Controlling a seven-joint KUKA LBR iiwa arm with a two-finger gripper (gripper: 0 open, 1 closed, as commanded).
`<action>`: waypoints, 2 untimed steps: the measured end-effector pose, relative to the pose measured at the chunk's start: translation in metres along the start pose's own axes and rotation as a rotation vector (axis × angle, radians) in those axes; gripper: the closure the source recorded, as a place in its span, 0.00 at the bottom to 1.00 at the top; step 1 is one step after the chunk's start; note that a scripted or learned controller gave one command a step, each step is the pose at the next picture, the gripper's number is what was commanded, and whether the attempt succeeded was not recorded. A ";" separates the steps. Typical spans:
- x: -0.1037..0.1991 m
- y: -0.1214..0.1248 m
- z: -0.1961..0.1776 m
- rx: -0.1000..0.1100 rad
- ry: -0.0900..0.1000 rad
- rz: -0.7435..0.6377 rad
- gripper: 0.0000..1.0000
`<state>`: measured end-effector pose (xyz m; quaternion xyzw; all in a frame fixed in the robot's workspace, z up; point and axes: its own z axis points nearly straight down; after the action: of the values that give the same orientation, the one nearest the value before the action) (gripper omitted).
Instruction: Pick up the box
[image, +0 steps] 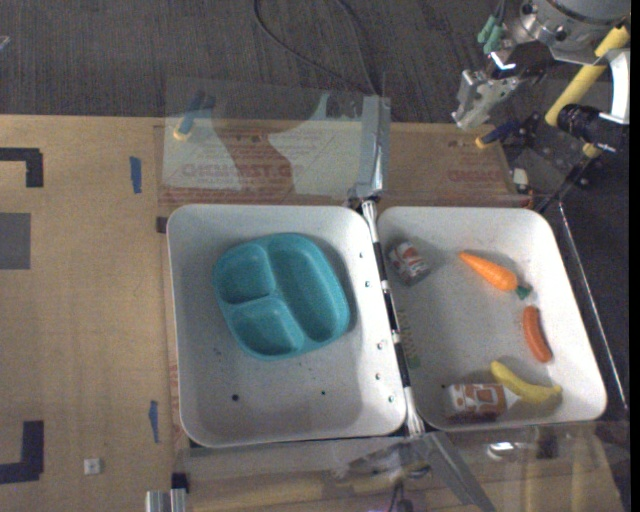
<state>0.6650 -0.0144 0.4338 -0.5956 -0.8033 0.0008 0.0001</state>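
Note:
A small box (475, 398) with an orange and white label lies on its side near the front edge of the right bin (570, 290), touching the banana (527, 385). A second small red and white package (408, 260) lies at the bin's back left, close to the divider. My gripper (483, 97) hangs high beyond the back right of the bins, over the bench edge, far from both packages and with nothing seen in it.
In the right bin lie a carrot (490, 270) and a sausage (537, 333). The left bin (200, 380) bears a teal divided plate (283, 295). A clear sheet (270, 140) lies behind the left bin. Yellow and black fixtures (590, 90) stand at the back right.

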 end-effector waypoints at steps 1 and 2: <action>0.001 0.003 -0.010 -0.004 -0.004 -0.002 1.00; 0.002 0.005 -0.020 -0.009 -0.008 -0.005 1.00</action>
<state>0.6695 -0.0107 0.4542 -0.5935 -0.8048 -0.0005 -0.0056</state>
